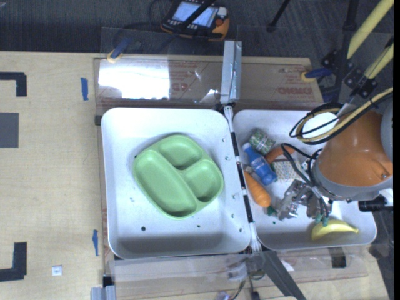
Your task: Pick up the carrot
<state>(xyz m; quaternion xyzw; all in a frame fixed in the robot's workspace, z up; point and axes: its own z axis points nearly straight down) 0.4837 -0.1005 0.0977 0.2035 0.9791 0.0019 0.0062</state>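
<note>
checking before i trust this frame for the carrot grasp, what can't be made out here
- Jaws: the gripper is a small blurred metal cluster in the camera view; open or shut cannot be told.
- Carrot: its upper end runs under the blue bottle.
- Banana: partly covered by the arm's wrist.
- Right bin: the wrist hides its right part.

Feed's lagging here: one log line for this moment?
tool: low in right bin, beside carrot | carrot: lying by left wall, not held | banana: near front

Looked like a robotics lab: plywood bench (50,167) marked with black tape, tripod legs (294,2) on grey carpet beyond, a teach pendant (195,16) at far edge.
</note>
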